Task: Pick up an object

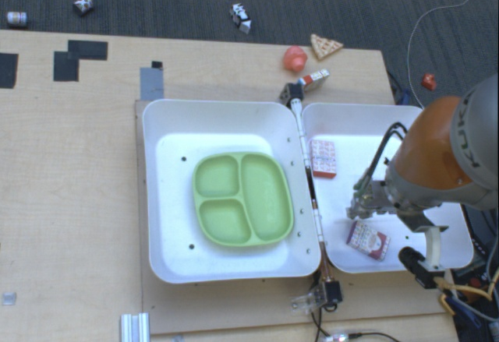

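We look down at a slant on a wooden table (70, 177) that carries two shallow white bins side by side. The left bin (168, 255) holds a pale green plate (242, 199) with three compartments, lying flat near the bin's middle. The right bin (343, 126) holds two small packets. The first packet (323, 158), in the upper left part of this bin, is a flat rectangle with a white face covered in small red or pink print and a darker red strip along its lower edge. The second packet (367, 241), toward the lower middle of the bin, is a slightly tilted rectangle, red at its edges with a white panel bearing marks too small for us to read.

The grey arm with its orange band (433, 146) enters from the right of the frame and bends over the right bin. Its pincer (365, 204) hangs just above the upper left corner of the second packet; we cannot tell whether it is released or clenched, nor whether it touches the packet.

At the top edge of the table, above the bins, we see a red ball (295, 58), a wedge-shaped toy pizza slice (326, 45) and a small red-tipped tube (316, 78). Black tape patches (78, 58) mark the upper left of the table.
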`<state>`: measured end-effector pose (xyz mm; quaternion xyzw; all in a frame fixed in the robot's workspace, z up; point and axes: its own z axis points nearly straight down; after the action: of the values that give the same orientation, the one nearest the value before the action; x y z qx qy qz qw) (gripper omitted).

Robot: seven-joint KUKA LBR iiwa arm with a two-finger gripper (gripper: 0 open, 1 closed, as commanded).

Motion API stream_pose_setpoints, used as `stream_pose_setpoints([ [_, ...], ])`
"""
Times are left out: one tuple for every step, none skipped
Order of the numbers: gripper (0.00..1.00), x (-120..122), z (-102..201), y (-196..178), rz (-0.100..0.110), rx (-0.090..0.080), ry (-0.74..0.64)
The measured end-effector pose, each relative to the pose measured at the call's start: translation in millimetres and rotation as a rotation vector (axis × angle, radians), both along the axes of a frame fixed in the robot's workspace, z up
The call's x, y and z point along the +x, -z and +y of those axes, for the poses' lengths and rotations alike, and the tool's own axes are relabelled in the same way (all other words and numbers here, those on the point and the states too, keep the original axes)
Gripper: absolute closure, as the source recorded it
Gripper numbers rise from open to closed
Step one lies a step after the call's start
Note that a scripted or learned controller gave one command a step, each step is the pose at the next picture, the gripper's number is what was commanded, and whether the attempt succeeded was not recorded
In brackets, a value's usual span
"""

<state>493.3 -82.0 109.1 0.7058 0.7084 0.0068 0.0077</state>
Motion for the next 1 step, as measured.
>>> stream_pose_setpoints([
  [0.00, -0.1, 0.0, 0.1, 0.000, 0.000, 0.000],
])
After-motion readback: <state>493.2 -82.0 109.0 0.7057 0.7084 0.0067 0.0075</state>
